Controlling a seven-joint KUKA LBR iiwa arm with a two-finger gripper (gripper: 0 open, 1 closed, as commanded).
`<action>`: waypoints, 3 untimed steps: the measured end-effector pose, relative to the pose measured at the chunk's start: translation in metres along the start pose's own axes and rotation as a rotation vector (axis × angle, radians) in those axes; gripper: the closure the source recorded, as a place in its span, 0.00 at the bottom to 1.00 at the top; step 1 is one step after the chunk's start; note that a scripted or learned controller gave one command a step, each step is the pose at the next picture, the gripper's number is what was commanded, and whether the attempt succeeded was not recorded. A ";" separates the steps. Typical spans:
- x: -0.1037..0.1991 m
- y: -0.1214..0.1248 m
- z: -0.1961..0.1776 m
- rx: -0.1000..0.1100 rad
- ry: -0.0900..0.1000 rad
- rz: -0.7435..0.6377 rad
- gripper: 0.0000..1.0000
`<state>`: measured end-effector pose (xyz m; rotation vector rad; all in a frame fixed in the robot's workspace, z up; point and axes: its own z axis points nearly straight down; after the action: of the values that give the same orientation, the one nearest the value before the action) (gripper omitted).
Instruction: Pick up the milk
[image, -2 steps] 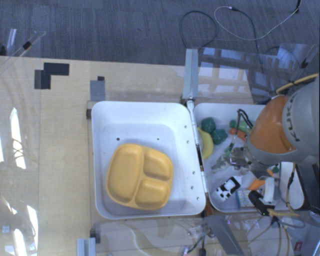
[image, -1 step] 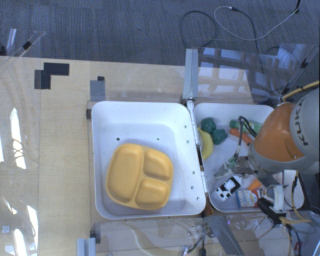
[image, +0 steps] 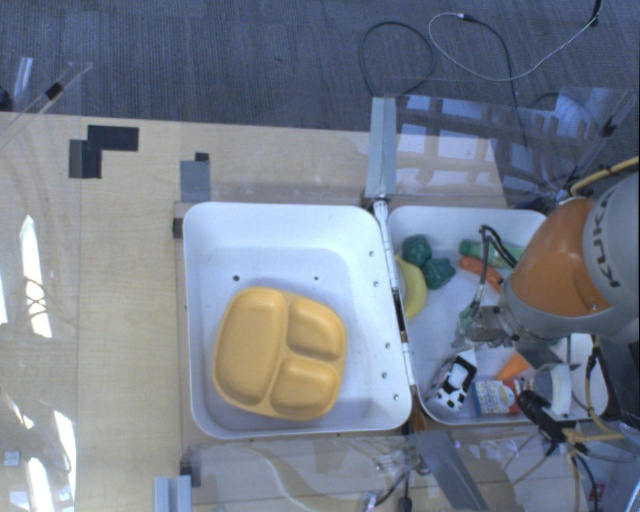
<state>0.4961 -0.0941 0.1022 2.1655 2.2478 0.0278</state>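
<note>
The milk (image: 455, 385) is a small carton with black and white cow patches, lying near the front left corner of the right bin (image: 432, 330). My gripper (image: 479, 328) hangs over that bin, just behind and slightly right of the milk. The grey and orange arm above it hides much of the bin's right half. Nothing shows in the gripper's grasp.
In the right bin lie a yellow banana (image: 411, 288), dark green pieces (image: 427, 259), an orange carrot (image: 478, 268), a blue and white packet (image: 493, 397) and an orange piece (image: 512, 365) next to the milk. The left bin (image: 210, 300) holds a yellow divided tray (image: 279, 352).
</note>
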 end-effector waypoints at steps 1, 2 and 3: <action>0.000 0.000 0.000 0.002 0.001 0.000 0.00; 0.008 -0.004 0.012 0.009 -0.001 -0.205 0.00; 0.011 0.003 -0.003 -0.011 -0.004 -0.209 1.00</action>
<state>0.4991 -0.0833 0.1049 1.9112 2.4523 0.0331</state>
